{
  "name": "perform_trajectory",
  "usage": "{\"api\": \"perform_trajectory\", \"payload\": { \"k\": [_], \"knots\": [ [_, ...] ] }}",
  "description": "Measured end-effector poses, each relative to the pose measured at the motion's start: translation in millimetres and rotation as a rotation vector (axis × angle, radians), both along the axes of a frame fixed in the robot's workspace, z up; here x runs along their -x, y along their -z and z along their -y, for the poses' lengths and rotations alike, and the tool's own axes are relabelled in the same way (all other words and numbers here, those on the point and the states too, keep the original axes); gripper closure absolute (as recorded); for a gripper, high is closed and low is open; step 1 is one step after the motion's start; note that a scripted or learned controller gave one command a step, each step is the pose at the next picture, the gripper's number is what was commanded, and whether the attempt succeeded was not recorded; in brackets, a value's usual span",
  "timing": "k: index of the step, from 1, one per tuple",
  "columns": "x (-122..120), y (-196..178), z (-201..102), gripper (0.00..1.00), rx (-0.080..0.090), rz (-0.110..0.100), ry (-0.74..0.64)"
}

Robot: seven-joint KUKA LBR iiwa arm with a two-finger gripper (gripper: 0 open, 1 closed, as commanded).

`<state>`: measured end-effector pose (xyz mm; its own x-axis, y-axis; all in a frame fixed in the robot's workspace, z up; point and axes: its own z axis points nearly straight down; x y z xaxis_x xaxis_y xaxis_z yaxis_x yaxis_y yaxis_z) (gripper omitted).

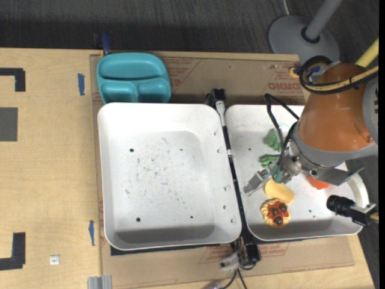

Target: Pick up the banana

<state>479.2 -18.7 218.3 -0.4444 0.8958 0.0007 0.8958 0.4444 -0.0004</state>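
The banana (280,191) is a short pale yellow piece lying in the right bin (252,122), near its front. My gripper (272,177) hangs low over the right bin, just above and to the left of the banana and close to it. The arm's orange band (334,110) and grey wrist hide the bin's right half. Whether the gripper touches the banana I cannot tell.
Green toy pieces (274,142) lie behind the gripper. A round yellow toy with red spots (275,212) sits at the right bin's front edge, and an orange piece (319,184) peeks from under the wrist. A teal divided tray (133,77) stands behind the left bin (120,221).
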Motion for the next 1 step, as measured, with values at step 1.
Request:
{"api": "perform_trajectory", "payload": {
  "k": [1],
  "knots": [
    [-0.8,-50.6,77.3,0.00,0.002,0.004,-0.078]
  ]
}}
